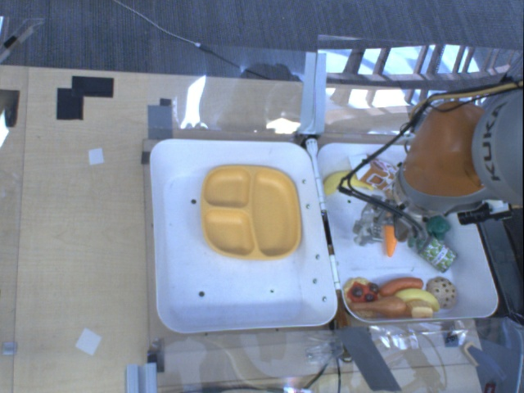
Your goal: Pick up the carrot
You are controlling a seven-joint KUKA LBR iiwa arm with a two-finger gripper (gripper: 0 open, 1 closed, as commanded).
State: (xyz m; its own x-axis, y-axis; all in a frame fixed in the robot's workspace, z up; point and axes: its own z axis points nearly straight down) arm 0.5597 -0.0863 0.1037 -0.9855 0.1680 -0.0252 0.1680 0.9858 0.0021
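Note:
The carrot (390, 242) is a small orange stick in the right bin (483, 289), standing nearly upright in the view. My gripper (388, 229) hangs over the middle of that bin, below the arm's orange band. The carrot's upper end sits between the grey fingers (370, 228), and its lower end pokes out beneath them. The gripper looks shut on the carrot. Whether the carrot is off the bin floor cannot be seen from this angle.
A green bottle (435, 249) lies just right of the gripper, and a yellow item (334, 182) is at the bin's far left. A dish of toy food (393, 297) and a speckled ball (442, 289) sit at the near edge. The left bin (176, 285) holds a yellow divided plate (250, 211).

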